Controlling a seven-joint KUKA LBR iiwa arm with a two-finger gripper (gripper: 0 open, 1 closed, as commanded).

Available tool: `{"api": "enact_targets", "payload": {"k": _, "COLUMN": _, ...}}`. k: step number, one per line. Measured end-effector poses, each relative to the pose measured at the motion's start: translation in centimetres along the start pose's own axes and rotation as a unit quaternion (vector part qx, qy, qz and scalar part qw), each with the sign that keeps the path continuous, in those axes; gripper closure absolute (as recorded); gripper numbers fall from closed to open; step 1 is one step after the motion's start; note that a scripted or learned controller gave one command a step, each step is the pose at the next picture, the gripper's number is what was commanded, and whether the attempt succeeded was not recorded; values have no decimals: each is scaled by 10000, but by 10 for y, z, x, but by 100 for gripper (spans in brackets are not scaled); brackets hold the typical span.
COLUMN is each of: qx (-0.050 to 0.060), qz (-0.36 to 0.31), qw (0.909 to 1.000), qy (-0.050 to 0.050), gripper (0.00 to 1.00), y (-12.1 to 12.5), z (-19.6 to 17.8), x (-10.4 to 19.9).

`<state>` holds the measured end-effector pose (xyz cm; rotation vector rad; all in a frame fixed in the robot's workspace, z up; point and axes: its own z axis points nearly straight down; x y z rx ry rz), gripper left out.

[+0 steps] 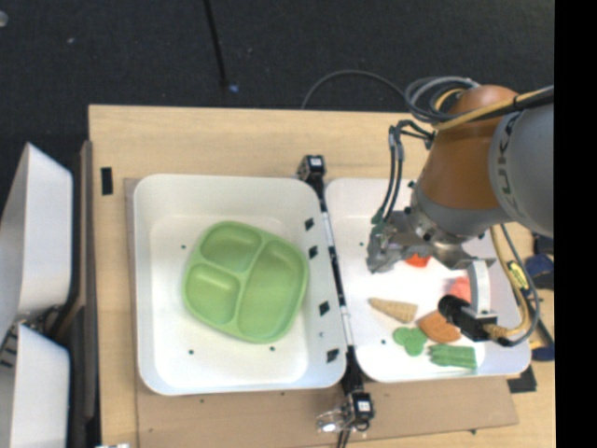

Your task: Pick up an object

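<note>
Reaching in from the right, the arm (466, 171) hangs over the right bin (359, 222), its gripper (390, 250) low near that bin's left half; whether it is released or clenched cannot be told, the wrist covering it. Open white floor lies along the bin's left side, toward the divider (331, 269) between the two bins. The left bin (159, 353) holds one green divided plate (245, 280), with bare margin on all sides. The right bin's items crowd its near corner: one tan cone (393, 308), one orange-brown piece (437, 326), two green pieces (408, 340) (452, 357), and a small red bit (417, 260) just beside the gripper. None is seen in its grasp.
</note>
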<state>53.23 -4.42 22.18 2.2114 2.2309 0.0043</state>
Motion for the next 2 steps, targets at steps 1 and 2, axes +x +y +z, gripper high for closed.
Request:
{"api": "enact_targets", "payload": {"k": 1, "qx": 1, "qz": 9, "qw": 10000, "qy": -3, "gripper": 100, "y": 6, "z": -13, "x": 49}}
{"api": "enact_targets", "payload": {"k": 2, "qx": 8, "qz": 0, "qw": 10000, "qy": 0, "gripper": 100, "y": 15, "z": -9, "x": 109}}
